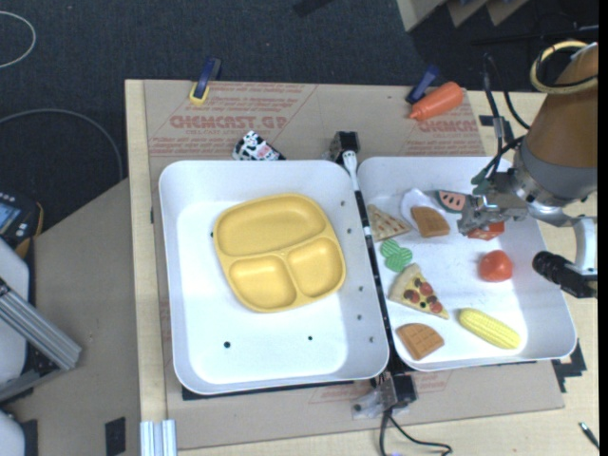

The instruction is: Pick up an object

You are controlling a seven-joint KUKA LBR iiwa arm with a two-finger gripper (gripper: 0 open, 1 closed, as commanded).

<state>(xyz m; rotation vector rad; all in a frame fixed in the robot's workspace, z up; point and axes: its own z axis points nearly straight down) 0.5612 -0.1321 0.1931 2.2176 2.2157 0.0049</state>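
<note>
The right bin (pixel 556 335) holds several toy foods: a watermelon slice (pixel 451 199), a brown cookie (pixel 429 220), a triangular sandwich (pixel 385 223), a green piece (pixel 395 254), a pizza slice (pixel 416 291), a brown bread piece (pixel 419 339), a yellow corn cob (pixel 490 328) and a red tomato (pixel 494 266). My gripper (pixel 483 218) hangs low over the bin's upper right part, just right of the watermelon slice and above the tomato. A small red bit (pixel 488 234) shows at its tip; what it is cannot be made out.
The left bin (pixel 190 331) bears a yellow divided plate (pixel 277 251). On the bench behind the bins lie an orange carrot toy (pixel 437 101), a blue and yellow clamp (pixel 201 82) and a black and white toy (pixel 255 146). The arm's grey body covers the right bin's far right corner.
</note>
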